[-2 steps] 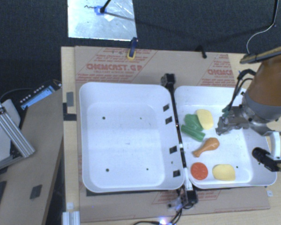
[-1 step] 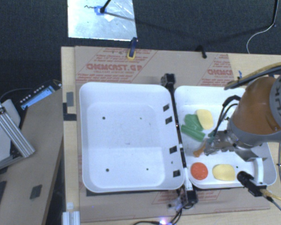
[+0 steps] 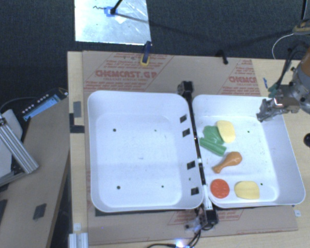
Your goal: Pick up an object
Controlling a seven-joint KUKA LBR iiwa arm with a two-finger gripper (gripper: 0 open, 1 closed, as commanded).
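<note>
So the gripper (image 3: 264, 110) is sitting at the right side of the frame, over the upper right corner of the right bin (image 3: 279, 154), and honestly I can't tell how it's set, it's too small and blurry. Nothing looks caught in it. All the toys are in that right bin, lower left part: a green pepper (image 3: 213, 139) touching a yellow piece (image 3: 227, 131) just above and right of it, an orange drumstick (image 3: 228, 161) below those, then a red tomato (image 3: 220, 188) and a yellow lemon (image 3: 247, 190) side by side near the bottom edge. The left bin (image 3: 139, 149) fills the middle of the frame.
</note>
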